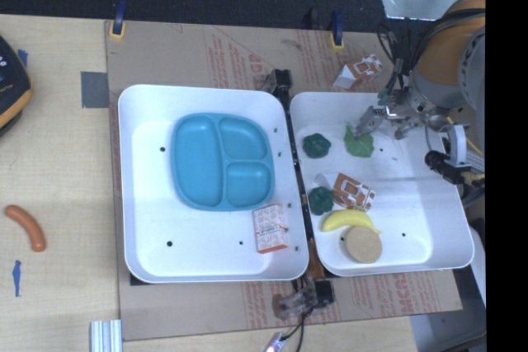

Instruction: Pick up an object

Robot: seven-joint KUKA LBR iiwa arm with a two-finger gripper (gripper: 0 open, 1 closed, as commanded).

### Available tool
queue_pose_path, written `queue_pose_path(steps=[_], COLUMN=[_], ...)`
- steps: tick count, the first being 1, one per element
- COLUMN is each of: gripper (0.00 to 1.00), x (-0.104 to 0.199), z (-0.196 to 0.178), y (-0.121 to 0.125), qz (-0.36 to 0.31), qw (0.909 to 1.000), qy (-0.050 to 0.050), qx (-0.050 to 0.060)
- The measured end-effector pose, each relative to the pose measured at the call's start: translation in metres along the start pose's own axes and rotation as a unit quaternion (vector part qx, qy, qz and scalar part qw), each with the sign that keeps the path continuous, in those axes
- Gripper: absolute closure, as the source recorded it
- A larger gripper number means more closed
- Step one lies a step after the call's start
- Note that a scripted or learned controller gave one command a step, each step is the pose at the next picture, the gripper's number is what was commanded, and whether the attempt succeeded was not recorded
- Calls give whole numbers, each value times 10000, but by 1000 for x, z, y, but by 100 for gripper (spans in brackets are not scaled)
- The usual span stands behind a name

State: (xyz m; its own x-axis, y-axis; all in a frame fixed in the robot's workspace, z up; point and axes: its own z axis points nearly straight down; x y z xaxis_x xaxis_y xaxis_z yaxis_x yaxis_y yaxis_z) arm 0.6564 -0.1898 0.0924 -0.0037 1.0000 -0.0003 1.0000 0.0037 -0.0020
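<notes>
My gripper (382, 124) hangs over the far part of the right bin (429, 220), open, with nothing between its fingers. A light green lump (360, 145) lies just below and left of its left finger. The same bin also holds a dark green piece (316, 146), a second dark green piece (320, 199), an orange and white packet (355, 191), a yellow banana (346, 219) and a round tan disc (362, 245) touching the banana.
The left bin (148, 218) holds a blue divided plate (223, 161) and a small red and white packet (271, 228). Another packet (360, 72) lies on the cardboard behind the right bin. A sausage (26, 227) rests on the bench at far left.
</notes>
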Motion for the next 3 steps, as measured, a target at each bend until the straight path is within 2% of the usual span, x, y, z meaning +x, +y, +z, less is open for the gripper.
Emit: queue_pose_path(steps=[1,2,3], gripper=[0,0,0], x=[59,12,26], z=[-17,-58,1], y=[-42,-12,-25], qz=[-13,6,-3], qw=[10000,10000,10000], qy=[-1,-1,-1], qx=[8,-4,12])
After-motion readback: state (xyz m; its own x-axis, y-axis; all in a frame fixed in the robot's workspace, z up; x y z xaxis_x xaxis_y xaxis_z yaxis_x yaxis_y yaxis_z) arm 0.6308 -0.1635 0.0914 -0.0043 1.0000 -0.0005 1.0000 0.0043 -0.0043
